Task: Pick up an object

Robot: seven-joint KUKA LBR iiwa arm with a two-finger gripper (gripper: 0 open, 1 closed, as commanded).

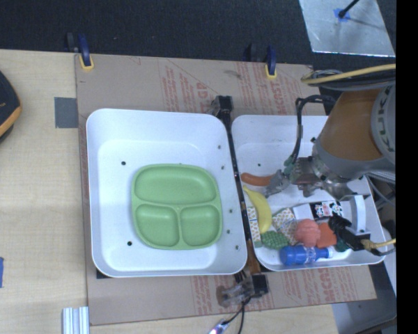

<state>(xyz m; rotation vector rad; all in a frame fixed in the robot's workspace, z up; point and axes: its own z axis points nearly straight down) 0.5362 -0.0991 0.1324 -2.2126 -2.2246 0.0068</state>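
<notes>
I am hovering my pincer (pixel 292 179) over the right bin (pixel 265 134), near the hot dog (pixel 256 180). Nothing is lifted yet. I cannot tell its state.

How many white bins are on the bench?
2. The left bin holds a green divided plate; the right bin holds the pile of objects beneath the arm.

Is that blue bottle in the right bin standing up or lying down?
Lying down. The blue bottle rests on its side along the right bin's near wall, its length running left to right, beside an orange-red toy.
</notes>
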